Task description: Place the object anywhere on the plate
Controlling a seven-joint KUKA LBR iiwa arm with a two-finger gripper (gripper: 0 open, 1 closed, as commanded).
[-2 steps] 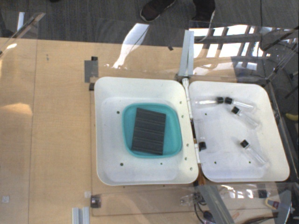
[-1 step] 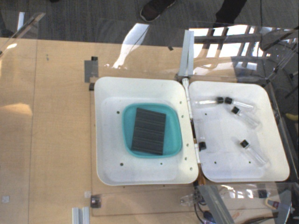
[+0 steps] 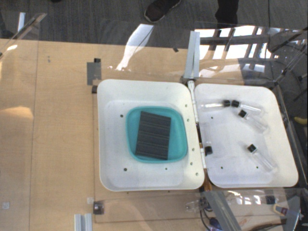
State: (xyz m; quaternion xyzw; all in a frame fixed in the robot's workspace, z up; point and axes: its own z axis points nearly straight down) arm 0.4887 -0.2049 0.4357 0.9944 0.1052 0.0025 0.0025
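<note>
A teal plate (image 3: pixel 179 137) with rounded corners lies in the middle of the left white bin (image 3: pixel 110 167). A dark grey ribbed rectangular block (image 3: pixel 153 135) lies flat on the plate, roughly centred and slightly turned. In the right white bin (image 3: pixel 284 177) lie three clear plastic tubes with black caps: one near the top (image 3: pixel 222 104), one beside it to the right (image 3: pixel 251 115), and one lower right (image 3: pixel 260 155).
A small black clip (image 3: pixel 208 150) sits on the seam between the two bins. A metal post (image 3: pixel 192 57) stands behind the seam. Metal framing (image 3: pixel 250 47) crosses the back right. A person's legs and shoe (image 3: pixel 161 6) stand behind the bench.
</note>
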